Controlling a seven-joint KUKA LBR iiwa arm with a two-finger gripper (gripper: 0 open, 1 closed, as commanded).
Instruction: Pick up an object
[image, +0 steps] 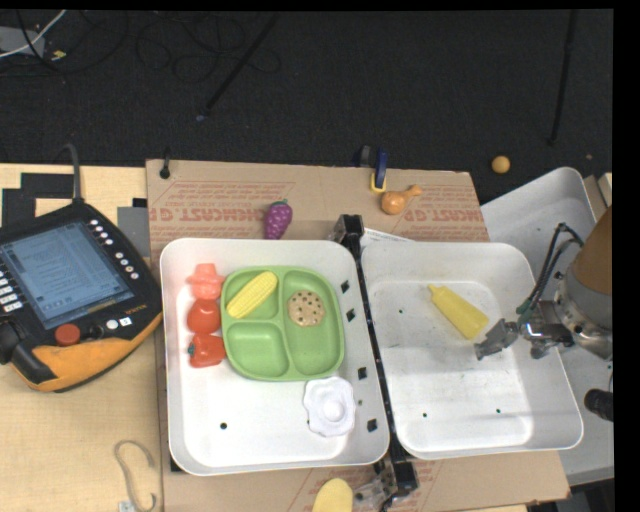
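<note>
Two white bins sit side by side on the table — the right bin (500, 425) holds a yellow mustard bottle (459, 310), lying just beside the claw (497, 340). Whether that claw is wide or narrow — I cannot tell.

Single fixed camera above bench (60, 420), slanted downward, both bins in frame (arm (600, 270) enters right).

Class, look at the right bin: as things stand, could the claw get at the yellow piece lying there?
Probably yes. The claw sits just right of the yellow piece in the right bin, and nothing lies between them.
</note>
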